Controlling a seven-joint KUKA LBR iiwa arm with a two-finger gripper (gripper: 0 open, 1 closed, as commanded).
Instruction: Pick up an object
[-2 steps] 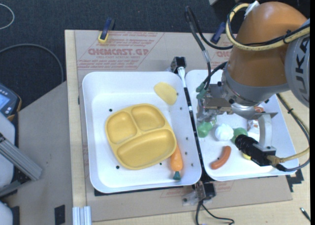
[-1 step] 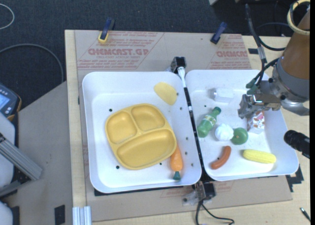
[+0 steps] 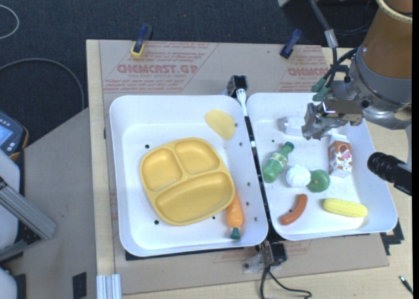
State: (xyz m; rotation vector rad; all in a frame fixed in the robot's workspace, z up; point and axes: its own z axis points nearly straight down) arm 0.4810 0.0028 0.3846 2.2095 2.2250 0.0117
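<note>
The gripper (image 3: 317, 126), its claw state impossible to tell from here, hangs over the right bin (image 3: 376, 216) just left of the small carton (image 3: 340, 158), which looks light, stiff and slightly slick, probably best pinched across its 2 flat sides near the middle.

Two blue clamps (image 3: 141, 40) grip the cardboard sheet (image 3: 196, 62) along the frame's top; a black cable (image 3: 19, 69) curls at left.
</note>
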